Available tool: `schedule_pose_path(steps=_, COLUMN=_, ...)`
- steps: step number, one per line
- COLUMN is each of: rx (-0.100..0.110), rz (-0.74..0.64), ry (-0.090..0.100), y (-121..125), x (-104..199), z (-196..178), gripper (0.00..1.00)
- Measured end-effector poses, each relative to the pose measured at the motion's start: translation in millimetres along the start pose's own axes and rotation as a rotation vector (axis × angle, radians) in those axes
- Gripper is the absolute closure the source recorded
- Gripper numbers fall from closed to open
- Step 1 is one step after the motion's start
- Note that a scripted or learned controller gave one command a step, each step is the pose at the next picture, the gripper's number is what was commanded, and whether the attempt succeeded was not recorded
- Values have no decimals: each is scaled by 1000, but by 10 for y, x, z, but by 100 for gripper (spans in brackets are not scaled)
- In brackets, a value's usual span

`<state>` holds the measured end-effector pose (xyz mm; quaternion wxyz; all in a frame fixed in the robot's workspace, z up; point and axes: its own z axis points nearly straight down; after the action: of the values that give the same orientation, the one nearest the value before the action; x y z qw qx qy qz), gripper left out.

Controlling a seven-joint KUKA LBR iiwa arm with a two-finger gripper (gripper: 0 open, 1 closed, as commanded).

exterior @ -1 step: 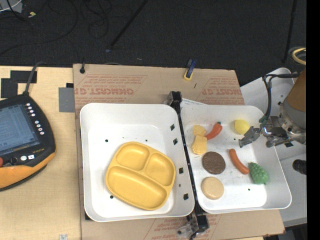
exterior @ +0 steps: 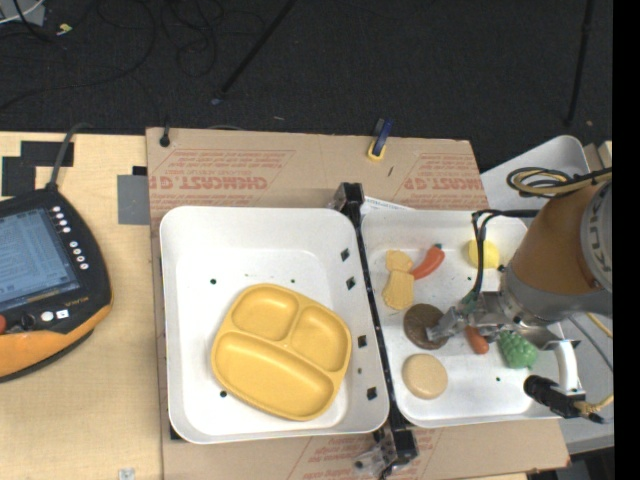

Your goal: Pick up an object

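Note:
The right bin (exterior: 455, 408) holds several toy foods. There is a brown round piece (exterior: 420, 324), a beige disc (exterior: 425, 376), a pale yellow wedge (exterior: 398, 280), a red chili (exterior: 430, 260), a yellow lemon (exterior: 483, 254), a small orange-red piece (exterior: 479, 343) and a green broccoli-like piece (exterior: 517, 350). My gripper (exterior: 462, 320) is low in this bin, at the right edge of the brown round piece and just above the orange-red piece. I see nothing lifted. The arm's orange band (exterior: 555, 253) hides the bin's right side.
The left bin (exterior: 200, 248) holds a yellow divided plate (exterior: 282, 350). A black divider (exterior: 362, 298) runs between the two bins. A teach pendant (exterior: 40, 278) lies on the bench at far left. Cables (exterior: 545, 180) hang by the arm.

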<state>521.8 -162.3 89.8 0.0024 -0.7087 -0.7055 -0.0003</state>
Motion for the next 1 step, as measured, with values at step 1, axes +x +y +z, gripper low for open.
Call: schedule_pose_path(steps=1, rx=-12, rz=-3, ry=-5, y=-321, x=371, z=-11, gripper=0)
